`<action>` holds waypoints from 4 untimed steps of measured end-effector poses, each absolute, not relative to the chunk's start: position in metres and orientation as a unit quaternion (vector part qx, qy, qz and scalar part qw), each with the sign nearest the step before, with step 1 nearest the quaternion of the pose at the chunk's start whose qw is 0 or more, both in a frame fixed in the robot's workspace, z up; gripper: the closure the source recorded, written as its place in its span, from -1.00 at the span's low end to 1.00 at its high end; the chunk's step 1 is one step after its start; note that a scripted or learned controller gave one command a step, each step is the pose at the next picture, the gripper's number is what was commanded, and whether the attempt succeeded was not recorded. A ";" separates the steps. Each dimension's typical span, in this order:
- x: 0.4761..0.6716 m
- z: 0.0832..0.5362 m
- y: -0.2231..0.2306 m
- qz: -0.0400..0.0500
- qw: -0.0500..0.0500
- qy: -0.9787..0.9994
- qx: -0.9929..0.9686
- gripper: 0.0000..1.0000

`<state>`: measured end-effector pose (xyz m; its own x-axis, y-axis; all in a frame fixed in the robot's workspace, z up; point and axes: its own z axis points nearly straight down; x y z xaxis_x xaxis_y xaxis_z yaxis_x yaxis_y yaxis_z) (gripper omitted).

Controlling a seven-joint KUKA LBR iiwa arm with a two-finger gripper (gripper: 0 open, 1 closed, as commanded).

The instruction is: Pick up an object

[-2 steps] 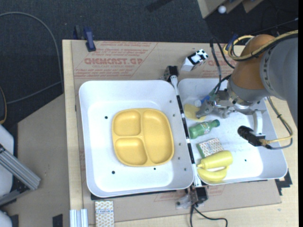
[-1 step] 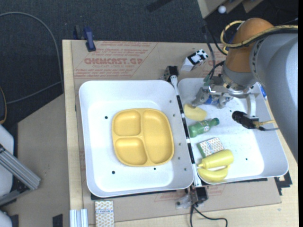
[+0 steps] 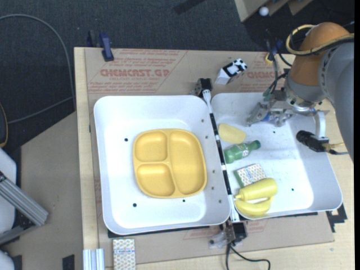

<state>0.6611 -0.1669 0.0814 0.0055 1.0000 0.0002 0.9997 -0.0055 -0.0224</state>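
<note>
Only thing you can really read is the red print on the brown board [image 3: 140,66] under the bins, upper middle of the frame: "CHEMCAST GP" in big letters. The smaller lines around it are too blurry.

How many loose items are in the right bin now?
4, all along its left side: a pale yellow piece, a green bottle, a patterned packet, and a banana nearest the front.
</note>
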 end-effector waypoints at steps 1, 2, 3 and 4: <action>0.604 0.084 -0.121 0.000 0.001 -0.707 -0.707 -1.00; 0.518 0.084 -0.130 0.000 0.001 -0.707 -0.707 -1.00; 0.525 0.085 -0.208 0.000 -0.001 -0.707 -0.708 -1.00; 0.591 0.085 -0.160 -0.001 -0.001 -0.708 -0.707 -1.00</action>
